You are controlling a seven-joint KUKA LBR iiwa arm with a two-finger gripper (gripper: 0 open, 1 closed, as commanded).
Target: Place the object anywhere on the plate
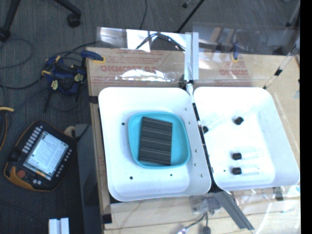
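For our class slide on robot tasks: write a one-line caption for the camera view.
A dark ribbed block lies on a blue plate in the left white bin.

Dark block on the blue plate

The ridged dark block (156, 141) lies on the blue plate (183, 152) in the left bin (114, 111).

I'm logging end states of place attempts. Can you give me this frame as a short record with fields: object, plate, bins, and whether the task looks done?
object: dark grey ribbed block, lying flat
plate: light blue, square with rounded corners, block rests inside its rim, roughly centred
left bin: white, holds the plate
right bin: white, holds three small dark items, two with pale tube-like bodies
beside bench: teach pendant on the floor, on the view's left
task state: looks done, block sits on the plate
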